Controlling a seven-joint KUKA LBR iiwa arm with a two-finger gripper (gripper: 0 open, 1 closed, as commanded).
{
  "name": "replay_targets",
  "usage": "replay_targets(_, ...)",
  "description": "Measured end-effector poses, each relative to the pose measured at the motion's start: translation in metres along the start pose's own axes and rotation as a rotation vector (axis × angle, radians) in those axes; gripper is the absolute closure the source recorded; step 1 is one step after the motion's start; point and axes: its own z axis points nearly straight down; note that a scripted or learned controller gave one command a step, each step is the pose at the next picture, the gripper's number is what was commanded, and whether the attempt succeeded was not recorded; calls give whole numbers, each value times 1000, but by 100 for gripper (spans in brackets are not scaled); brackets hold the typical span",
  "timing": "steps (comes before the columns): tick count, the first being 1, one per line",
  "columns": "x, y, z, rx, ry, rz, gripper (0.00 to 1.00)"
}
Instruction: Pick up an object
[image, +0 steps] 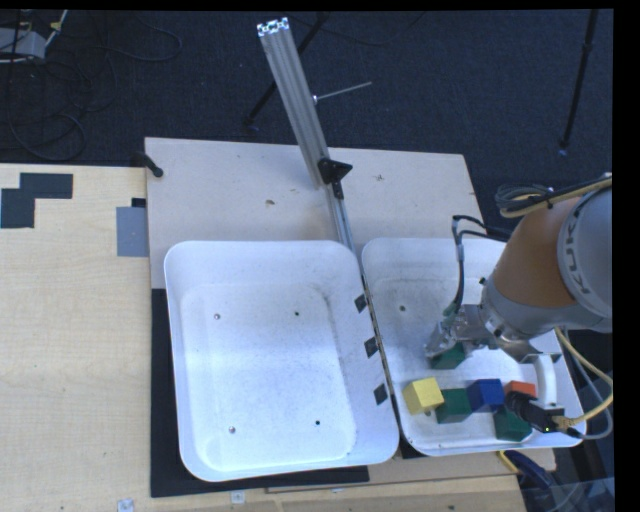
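Note:
My gripper (446, 345) is down in the right bin (400, 275), near its middle. A small dark green block (450, 356) shows directly at its tip, touching or partly under it. Whether the block is gripped is hidden from this angle. Along the bin's near side lie a yellow block (423, 394), a green block (453, 405), a blue block (487, 394), an orange piece (521, 388) and another green block (512, 426).
The left bin (200, 270) sits beside the right one, with black clips (371, 346) on the shared rim. A slanted aluminium post (300, 100) rises behind the bins. The arm's orange band (535, 260) and cables overhang the right bin's right side.

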Motion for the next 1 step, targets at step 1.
replay_targets(1,10,-18,13,-20,-11,-9,100)
